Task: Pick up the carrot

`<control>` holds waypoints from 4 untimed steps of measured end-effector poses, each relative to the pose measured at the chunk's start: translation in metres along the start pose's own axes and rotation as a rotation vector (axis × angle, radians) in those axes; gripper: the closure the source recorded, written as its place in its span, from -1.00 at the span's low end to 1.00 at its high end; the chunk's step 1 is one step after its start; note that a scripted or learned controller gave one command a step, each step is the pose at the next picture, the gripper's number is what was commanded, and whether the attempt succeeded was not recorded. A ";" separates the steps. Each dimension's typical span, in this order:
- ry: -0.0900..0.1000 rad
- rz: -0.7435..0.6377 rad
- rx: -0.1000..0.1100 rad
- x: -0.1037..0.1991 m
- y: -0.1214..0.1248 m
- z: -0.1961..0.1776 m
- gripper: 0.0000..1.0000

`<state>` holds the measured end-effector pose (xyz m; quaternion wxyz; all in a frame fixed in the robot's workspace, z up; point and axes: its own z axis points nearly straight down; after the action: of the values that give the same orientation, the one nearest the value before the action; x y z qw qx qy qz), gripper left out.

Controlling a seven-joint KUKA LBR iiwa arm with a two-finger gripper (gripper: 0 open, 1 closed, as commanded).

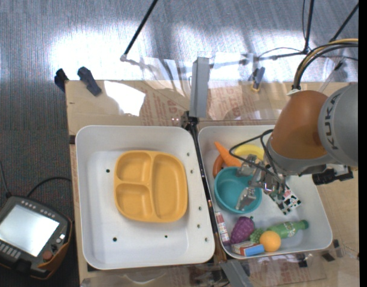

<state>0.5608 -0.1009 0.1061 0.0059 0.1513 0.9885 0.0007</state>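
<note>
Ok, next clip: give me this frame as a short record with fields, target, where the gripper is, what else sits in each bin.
target: carrot, lying in the right bin near its left wall, partly behind the teal bowl
gripper: over the teal bowl's right side, nothing seen between its fingers
carrot grasped: no, it lies apart from the gripper
right bin, other things: purple grapes, orange, green bottle, a yellow thing behind the bowl
left bin: holds a yellow divided plate
</note>
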 end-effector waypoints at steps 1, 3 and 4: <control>0.003 -0.092 0.004 -0.062 0.035 0.006 -1.00; -0.008 0.262 -0.004 -0.079 0.032 -0.002 1.00; 0.018 0.261 0.001 -0.073 0.033 0.001 -1.00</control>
<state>0.6401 -0.0914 0.1063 -0.0033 0.2784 0.9605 0.0022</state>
